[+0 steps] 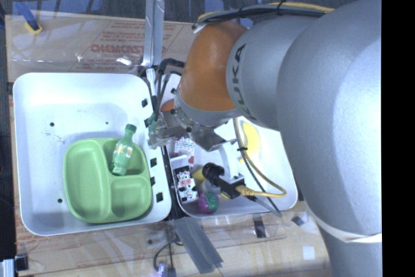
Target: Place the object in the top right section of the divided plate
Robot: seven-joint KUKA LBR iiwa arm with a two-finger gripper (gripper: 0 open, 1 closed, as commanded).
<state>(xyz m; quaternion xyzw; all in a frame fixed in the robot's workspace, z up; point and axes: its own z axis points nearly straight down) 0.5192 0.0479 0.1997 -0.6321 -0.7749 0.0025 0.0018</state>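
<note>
Judging from how things lie, the small green-capped bottle is already set in the top right section of the green divided plate, leaning on the divider. The gripper sits right of the plate, above the seam between the bins — its opening cannot be told. A slow, straight lift is advised. Right of the plate, the right bin is crowded.

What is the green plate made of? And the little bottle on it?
The plate looks like plastic: one even green colour, smooth, rounded dividers, a soft dull shine. The bottle looks like clear plastic: you can see through its body, and it has a green cap. Glass is possible, but less likely.
</note>
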